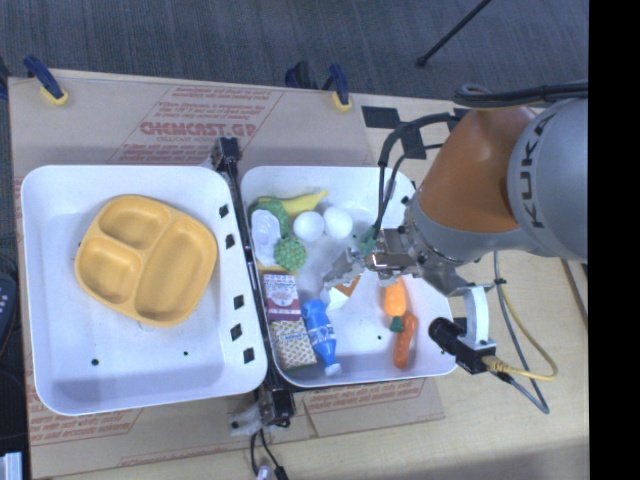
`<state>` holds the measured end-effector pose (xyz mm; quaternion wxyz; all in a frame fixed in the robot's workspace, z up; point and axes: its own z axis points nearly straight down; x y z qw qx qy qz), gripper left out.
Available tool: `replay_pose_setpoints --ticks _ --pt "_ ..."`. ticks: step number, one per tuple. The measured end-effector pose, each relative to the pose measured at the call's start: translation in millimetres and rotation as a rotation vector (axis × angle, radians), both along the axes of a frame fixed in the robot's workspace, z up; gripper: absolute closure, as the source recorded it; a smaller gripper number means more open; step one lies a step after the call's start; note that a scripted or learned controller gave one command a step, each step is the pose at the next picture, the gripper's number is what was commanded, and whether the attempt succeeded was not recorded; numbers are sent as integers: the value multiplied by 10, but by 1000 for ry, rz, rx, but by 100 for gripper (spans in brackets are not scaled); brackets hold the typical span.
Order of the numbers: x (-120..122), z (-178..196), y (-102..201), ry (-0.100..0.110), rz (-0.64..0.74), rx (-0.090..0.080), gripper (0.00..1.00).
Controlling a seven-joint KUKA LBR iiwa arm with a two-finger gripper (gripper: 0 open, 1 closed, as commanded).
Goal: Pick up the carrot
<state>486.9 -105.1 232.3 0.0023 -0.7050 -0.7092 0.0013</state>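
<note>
Bench surface: brown cardboard under two shallow white bins, grey carpet beyond. Left bin (40, 298): holds a yellow divided plate (146, 259), well apart from the work area. Right bin (420, 368): crowded with small items.

Carrot (404, 344): orange-red, slim, lying near the right bin's front right corner, roughly lengthwise toward the front wall, with a small dark green top at its upper end. Just above it and apparently touching: a rounder orange item (396, 297).

Gripper (355, 264): positioned over the middle of the right bin, left of the carrot, beneath the bulky grey and orange wrist. Jaw state: cannot tell; metal parts blur into the clutter below. Nothing seen held.

Hazards, judged from this layout:
- Wrong target. Orange item beside the carrot similar in colour; risk of closing on it instead.
- Wall interference. Carrot close to the front and right walls; little room for a finger on the outer side, so a likely glancing contact and a roll away.
- Double grasp. Neighbour touching the carrot; risk of dragging both or pinching neither.
- Clutter strike. Blue bottle (320, 335), white balls (322, 224) and green ball (291, 254) near the present gripper position; possible knocks during traverse.
- Occlusion. Wrist covering much of the bin's right side; carrot pose hard to confirm during descent.
</note>
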Motion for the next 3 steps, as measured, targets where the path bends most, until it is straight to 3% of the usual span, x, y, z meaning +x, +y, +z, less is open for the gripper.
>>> replay_pose_setpoints --ticks 1,2,3 --pt "90 -720 -650 1 -115 -1 0" --pt "315 -1229 -861 -12 102 3 0" --pt "334 -1105 -862 -15 106 2 100"
